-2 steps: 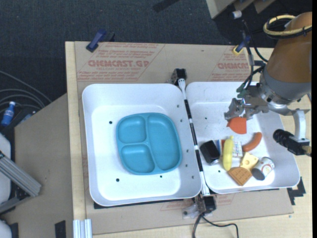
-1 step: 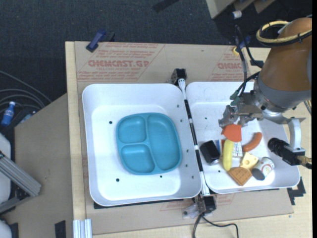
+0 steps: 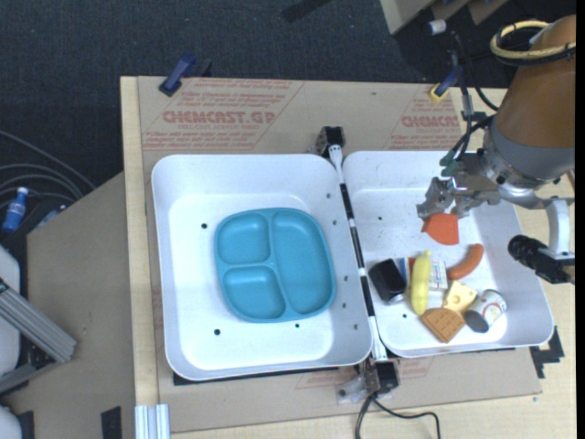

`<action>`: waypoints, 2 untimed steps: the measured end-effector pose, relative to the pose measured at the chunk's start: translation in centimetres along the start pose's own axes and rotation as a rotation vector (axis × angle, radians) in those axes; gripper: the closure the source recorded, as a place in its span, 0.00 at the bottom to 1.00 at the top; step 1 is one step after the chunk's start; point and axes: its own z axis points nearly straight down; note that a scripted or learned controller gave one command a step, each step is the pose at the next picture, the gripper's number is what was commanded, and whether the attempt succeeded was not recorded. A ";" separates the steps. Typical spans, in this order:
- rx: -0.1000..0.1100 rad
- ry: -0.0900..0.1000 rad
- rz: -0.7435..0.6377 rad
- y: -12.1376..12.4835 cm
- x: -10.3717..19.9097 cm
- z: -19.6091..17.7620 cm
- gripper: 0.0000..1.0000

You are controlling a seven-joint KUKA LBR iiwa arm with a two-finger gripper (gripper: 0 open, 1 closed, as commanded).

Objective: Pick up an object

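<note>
My gripper (image 3: 445, 205) hangs in the right bin (image 3: 393, 176), touching the orange toy (image 3: 444, 230); finger state I cannot tell. It looks light, smooth, slippery; I'd pinch its middle.

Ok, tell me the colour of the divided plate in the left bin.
Light blue: the three-compartment plastic plate, seen best in the camera view.

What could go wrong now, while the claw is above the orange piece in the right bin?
1. The claw sits at the upper edge of the orange piece, so a grasp there may slip off.
2. The sausage and banana lie just below, and a push could knock the piece into them.
3. The toys crowd the lower part of the right bin, so a missed try may scatter them.
</note>
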 end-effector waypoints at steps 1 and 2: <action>0.005 0.002 -0.001 -6.4 5.0 -2.1 1.00; 0.001 0.000 0.001 -3.6 3.0 -1.0 1.00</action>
